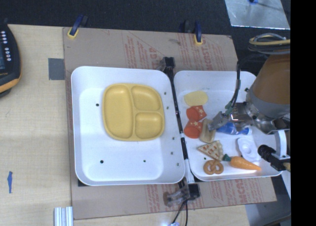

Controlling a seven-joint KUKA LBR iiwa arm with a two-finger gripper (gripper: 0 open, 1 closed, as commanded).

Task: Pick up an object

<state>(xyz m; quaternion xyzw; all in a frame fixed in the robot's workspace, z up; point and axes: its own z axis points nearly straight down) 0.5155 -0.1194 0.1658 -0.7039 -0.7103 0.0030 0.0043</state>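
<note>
The two white bins (pixel 79 121) look like smooth plastic with a soft shine. The yellow plate (pixel 133 111) in the left bin looks like smooth, dull plastic. Under the bins lies brown cardboard (pixel 143 47), flat and matt. The worktop (pixel 29 141) looks like pale wood. The orange carrot (pixel 244 164) looks like shiny plastic. The gripper (pixel 224 117) looks like grey metal.

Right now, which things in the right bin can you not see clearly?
- Pincer: small and dark from the camera view; open or shut is unclear.
- Blue object: partly covered by the arm.
- White object: blends into the right bin; shape unclear.
</note>
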